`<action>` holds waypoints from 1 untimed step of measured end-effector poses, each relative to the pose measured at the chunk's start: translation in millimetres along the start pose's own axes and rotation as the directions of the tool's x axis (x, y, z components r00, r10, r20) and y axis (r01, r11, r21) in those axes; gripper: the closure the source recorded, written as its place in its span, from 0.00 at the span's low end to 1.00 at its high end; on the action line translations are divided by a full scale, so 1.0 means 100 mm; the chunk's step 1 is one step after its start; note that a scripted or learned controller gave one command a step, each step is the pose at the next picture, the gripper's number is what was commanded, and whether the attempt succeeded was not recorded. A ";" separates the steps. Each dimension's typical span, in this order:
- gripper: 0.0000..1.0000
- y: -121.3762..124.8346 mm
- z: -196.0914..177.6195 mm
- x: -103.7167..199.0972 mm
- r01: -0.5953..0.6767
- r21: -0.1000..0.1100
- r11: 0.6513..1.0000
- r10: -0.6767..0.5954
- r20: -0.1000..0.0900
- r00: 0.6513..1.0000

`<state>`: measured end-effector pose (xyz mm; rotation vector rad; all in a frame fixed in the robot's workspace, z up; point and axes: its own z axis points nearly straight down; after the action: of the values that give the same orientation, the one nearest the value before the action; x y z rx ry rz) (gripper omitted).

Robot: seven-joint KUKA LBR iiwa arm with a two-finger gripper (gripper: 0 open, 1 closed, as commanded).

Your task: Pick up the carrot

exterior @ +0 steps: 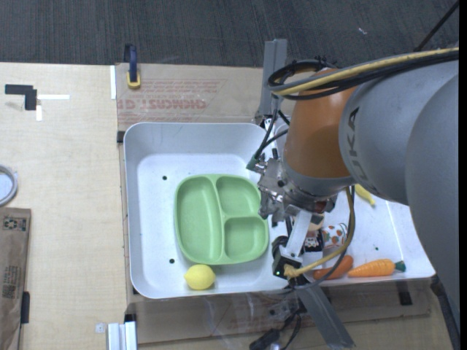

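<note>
Grey arm (pixel 379 137) reaching in, wrist down

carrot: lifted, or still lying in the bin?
Lying in the bin. The carrot rests flat on the right bin floor, apart from the gripper.

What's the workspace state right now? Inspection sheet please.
Surface: two white bins; left bin in plain sight, right bin largely covered by the arm.
Job's things: carrot lying in the right bin near its front edge, not held.
Clutter: green divided plate and lemon in the left bin.
Grippers: gripper low over the divide between bins; finger state unclear.
Cables: yellow cable along the arm.
Surroundings: cardboard sheet behind the bins.
</note>
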<state>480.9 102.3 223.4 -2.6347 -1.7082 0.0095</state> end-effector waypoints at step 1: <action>1.00 -0.05 0.01 0.02 0.283 -0.001 0.959 -0.283 0.000 0.959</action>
<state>477.4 106.5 222.2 -2.3637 -2.0666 0.0075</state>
